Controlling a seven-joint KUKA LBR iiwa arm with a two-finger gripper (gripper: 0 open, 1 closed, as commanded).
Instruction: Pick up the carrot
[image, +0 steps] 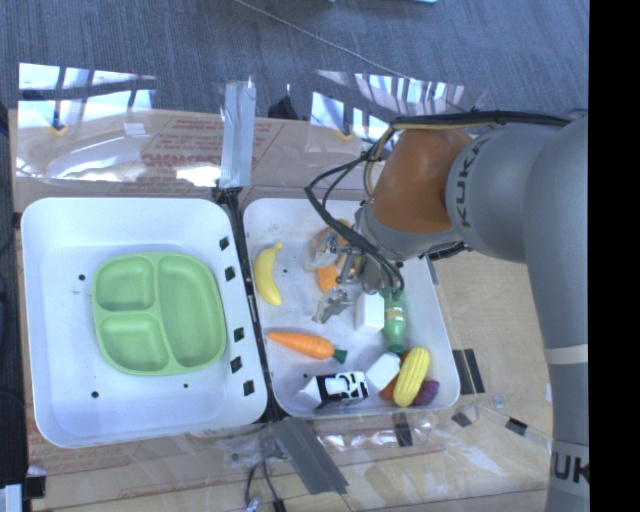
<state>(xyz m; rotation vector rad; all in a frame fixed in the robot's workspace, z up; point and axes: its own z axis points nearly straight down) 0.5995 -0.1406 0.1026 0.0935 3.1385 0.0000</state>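
Two white bins sat on bench; right bin held clutter. Carrot lay just below the banana, free of the gripper. Gripper hung right of banana, claw state unreadable, wrist hiding an orange item. Green tray far left.

From above, my gripper hangs low inside the right bin, near its middle, with my orange-banded wrist just above it. The carrot lies flat on the bin floor just below and left of the gripper, apart from it, its green end pointing right. A banana lies to the left, and a corn cob sits in the lower right corner. The left bin holds a green divided plate.
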